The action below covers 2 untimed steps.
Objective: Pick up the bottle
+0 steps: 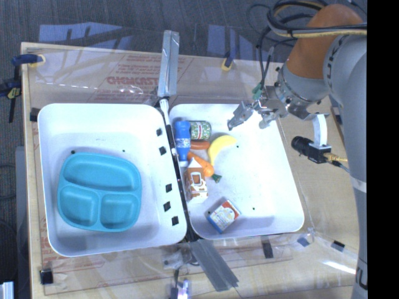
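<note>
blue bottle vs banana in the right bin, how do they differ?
Colour: the bottle is blue with a white end, the banana plain yellow.
Shape: the bottle is a straight cylinder, the banana curved.
Place: the bottle lies along the bin's left wall by the divider; the banana lies further toward the middle, nearer the gripper.
Shared: both lie flat in the right bin, neither between the gripper's open fingers.

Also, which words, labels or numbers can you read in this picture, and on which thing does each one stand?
None can be read with certainty.
Red print on the clear sheet behind the bins: mirrored and blurred.
Blue bottle: no readable label.
Green can: label blurred.
Two small cartons: print too small.
</note>
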Tool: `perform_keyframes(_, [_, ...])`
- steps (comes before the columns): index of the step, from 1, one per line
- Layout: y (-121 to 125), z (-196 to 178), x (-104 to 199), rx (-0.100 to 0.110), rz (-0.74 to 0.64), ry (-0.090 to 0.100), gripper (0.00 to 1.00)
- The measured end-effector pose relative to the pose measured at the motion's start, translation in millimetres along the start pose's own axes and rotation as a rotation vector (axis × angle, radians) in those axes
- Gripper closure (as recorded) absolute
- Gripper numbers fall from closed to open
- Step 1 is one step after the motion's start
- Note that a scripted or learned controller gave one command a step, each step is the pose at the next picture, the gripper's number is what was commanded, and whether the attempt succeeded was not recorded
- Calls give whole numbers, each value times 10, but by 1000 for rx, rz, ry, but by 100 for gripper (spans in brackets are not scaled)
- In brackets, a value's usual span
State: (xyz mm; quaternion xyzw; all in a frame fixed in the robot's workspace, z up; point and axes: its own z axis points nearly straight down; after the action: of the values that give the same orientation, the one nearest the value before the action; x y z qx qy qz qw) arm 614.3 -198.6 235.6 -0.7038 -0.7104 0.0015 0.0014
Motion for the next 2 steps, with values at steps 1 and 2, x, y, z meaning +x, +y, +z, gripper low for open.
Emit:
perform_keyframes(1, [274, 1121, 577, -8, 106, -8, 0])
perform_keyframes(2, [448, 1324, 621, -19, 35, -28, 0])
